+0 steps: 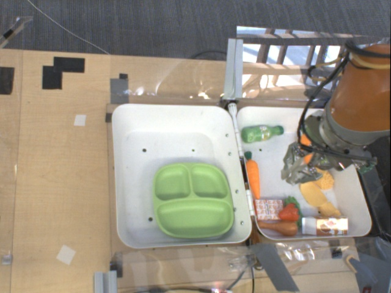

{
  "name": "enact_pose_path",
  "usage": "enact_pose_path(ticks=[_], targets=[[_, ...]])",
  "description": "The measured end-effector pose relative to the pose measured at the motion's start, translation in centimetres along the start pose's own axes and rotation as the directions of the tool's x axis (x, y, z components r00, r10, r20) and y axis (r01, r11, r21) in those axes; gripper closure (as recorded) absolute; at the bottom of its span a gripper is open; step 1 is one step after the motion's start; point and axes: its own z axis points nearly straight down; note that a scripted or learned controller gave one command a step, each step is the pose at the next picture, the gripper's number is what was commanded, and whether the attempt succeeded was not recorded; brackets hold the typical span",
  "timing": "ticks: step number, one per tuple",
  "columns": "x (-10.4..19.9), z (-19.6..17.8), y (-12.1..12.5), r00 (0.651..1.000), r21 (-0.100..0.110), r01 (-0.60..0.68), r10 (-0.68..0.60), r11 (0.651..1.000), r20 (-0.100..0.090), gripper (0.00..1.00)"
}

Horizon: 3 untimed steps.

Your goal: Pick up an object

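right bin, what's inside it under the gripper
Under the gripper in the right bin lie yellow pieces and something orange. The arm covers the rest. Nearby: a green bottle and a carrot.

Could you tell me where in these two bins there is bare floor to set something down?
The left bin is bare behind and left of the green plate. In the right bin, a patch lies between the green bottle and carrot. Its front right is crowded with food items under the gripper.

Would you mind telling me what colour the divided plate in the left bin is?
The divided plate is light green, seen clearly in the camera view.
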Motion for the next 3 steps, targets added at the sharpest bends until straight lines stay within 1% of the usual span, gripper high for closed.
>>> enact_pose_path(ticks=[1, 2, 3], targets=[[-7.0, -0.5, 1.1, 0.999, 0.003, 0.054, -0.054, 0.999, 0.006, 1.00], [-11.0, -0.8, -7.2, 0.991, 0.006, 0.133, -0.133, 0.991, 0.004, 1.00], [-12.1, -5.9, -9.4, 1.000, 0.006, -0.013, 0.013, 1.000, 0.008, 1.00]])
